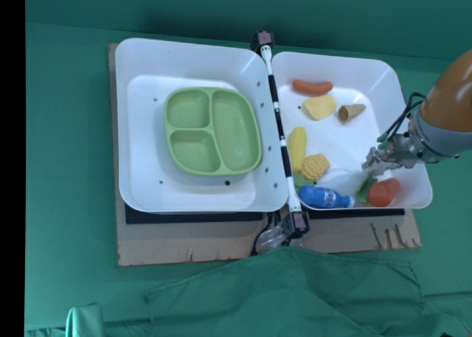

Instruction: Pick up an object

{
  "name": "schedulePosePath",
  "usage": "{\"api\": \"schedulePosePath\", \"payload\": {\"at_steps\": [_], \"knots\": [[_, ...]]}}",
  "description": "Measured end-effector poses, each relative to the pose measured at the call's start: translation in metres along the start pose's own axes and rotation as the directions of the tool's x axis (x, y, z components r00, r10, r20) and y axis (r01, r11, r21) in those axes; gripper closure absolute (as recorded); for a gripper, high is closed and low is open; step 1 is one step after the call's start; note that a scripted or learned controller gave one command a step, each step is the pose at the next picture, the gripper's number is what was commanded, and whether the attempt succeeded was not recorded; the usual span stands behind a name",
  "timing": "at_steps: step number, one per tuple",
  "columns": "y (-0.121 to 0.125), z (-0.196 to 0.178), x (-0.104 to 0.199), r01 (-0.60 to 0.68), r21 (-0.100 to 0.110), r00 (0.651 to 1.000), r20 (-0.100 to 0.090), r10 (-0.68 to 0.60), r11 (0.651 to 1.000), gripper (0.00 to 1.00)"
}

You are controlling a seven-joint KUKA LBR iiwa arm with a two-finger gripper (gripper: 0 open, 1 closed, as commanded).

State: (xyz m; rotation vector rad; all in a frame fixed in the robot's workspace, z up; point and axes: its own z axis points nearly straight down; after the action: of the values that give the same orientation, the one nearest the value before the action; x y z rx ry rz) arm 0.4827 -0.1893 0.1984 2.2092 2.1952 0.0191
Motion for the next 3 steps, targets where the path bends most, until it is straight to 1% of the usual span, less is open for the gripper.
{"api": "schedulePosePath", "payload": {"at_steps": [1,2,3], "knots": [[-0.0139,0.0063,0.0016,0.003,0.019,1.000,-0.005,-0.002,1.000,1.00],[-0.0136,0.0127,0.0056,-0.001,0.013,1.000,0.000,0.001,1.000,1.00],[-0.0132,0.0129,0.0035,0.002,0.014,1.000,-0.005,-0.001,1.000,1.00]]}}
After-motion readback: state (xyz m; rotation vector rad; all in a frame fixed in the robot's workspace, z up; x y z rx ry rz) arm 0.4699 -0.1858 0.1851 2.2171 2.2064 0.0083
